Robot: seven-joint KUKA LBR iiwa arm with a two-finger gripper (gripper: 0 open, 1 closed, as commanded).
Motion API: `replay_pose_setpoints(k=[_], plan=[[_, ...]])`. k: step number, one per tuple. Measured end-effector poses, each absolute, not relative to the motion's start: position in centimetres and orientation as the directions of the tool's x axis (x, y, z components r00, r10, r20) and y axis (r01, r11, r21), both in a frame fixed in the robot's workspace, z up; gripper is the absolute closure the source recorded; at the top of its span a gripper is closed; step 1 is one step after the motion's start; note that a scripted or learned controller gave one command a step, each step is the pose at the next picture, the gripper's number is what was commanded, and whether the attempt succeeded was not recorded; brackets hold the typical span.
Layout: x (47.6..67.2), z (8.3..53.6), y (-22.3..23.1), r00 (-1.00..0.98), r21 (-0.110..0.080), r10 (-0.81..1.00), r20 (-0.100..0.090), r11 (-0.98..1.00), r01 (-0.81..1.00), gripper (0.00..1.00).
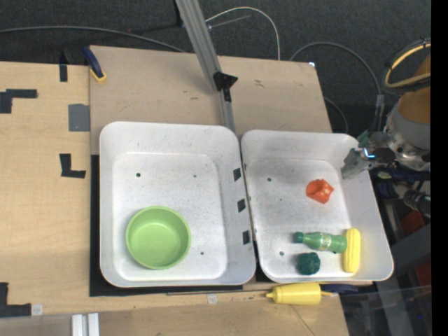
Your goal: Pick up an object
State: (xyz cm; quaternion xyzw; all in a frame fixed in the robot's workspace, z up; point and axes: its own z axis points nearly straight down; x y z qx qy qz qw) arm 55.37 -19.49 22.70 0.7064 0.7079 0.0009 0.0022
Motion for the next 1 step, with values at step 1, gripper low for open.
replay_pose_setpoints(k=[1], plan=[[54.87, 23.47, -13.73, -0.007, -0.001, 1.000, 0.002, 0.007, 1.000, 1.00]])
